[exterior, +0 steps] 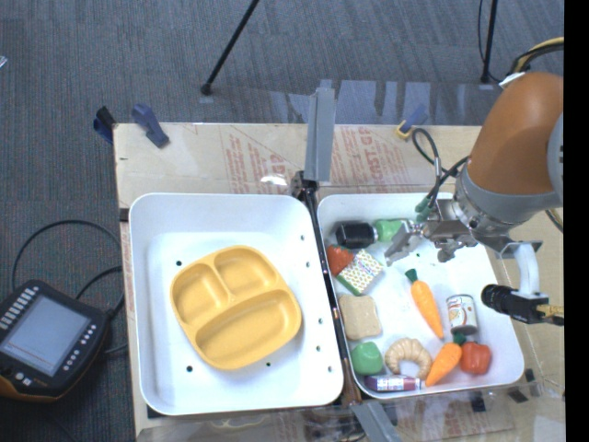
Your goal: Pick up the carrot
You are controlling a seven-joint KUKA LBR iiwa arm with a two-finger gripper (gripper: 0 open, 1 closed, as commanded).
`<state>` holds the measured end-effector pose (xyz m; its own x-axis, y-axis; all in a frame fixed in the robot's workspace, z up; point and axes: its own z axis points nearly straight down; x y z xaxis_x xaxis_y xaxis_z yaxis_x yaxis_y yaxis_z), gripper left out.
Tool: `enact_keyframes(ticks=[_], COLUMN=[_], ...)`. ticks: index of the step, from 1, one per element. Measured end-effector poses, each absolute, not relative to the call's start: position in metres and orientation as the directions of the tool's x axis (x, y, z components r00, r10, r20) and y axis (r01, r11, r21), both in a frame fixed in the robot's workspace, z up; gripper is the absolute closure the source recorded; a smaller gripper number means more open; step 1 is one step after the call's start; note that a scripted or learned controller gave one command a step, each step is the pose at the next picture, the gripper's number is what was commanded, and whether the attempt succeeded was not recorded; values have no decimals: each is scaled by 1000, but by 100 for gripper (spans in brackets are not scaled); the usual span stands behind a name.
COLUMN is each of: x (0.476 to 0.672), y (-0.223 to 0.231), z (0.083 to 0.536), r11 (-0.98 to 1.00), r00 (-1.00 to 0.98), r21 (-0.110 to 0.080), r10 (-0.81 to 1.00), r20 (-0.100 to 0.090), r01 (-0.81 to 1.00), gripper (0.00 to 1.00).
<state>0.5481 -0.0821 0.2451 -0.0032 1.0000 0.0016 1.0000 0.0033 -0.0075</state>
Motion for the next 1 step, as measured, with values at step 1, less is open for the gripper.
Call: enact_keyframes(ticks=[1], x=[532], y=[-145], z=[186], r11=[-22], r00=[22], r21=[-11], r10=[1000], r20=[2], r01=[1000], gripper=[0])
